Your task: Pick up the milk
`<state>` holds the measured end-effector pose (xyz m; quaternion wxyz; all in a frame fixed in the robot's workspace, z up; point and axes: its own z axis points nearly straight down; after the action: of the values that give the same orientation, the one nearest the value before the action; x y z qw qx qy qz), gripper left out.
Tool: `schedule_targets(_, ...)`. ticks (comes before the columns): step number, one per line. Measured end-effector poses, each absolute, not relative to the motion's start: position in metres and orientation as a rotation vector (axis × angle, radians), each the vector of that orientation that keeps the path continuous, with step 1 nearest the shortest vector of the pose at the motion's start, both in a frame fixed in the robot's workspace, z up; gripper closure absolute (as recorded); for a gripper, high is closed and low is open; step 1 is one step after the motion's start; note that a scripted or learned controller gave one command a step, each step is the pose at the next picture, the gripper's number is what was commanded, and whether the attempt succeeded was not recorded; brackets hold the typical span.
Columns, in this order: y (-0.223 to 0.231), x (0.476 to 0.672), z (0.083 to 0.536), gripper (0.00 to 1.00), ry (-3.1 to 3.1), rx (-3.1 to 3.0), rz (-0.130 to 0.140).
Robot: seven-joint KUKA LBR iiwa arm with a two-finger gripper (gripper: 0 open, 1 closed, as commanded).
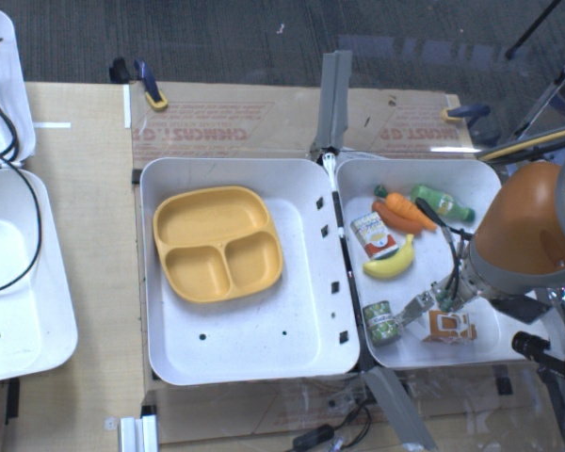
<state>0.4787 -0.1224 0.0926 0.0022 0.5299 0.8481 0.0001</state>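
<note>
1. I see the milk (376,236), a small carton, lying in the right bin (490,351) toward ten o'clock, touching the banana (390,263).
2. My gripper (431,301) hangs at six o'clock; I cannot tell its jaw opening.
3. The yellow tray (217,243) sits in the left bin (254,361).

arm (523,229) enters above the right white bin (480,351) — large rounded orange segment, smooth and glossy, widest part of the body seen. below the orange, toward the bin's floor, a grey curved band forms the wrist housing. from it a slimmer metallic piece, silver-grey with dark patches, leads to the gripper (422,305) — pale grey, small, detail blurred. a thin dark cable runs beside the orange segment on its bin-centre side.
</note>
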Motion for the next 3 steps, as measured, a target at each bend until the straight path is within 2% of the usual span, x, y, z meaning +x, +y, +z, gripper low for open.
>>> schedule_targets(1, -0.1849, 0.4778, 0.0917, 0.0, 2.754, 1.51, 0.0)
schedule_targets(2, -0.1817, 0.479, 0.1003, 1.0, 2.756, 1.512, 0.007)
schedule_targets(3, -0.1838, 0.4785, 0.1005, 0.0, 2.753, 1.513, 0.003)
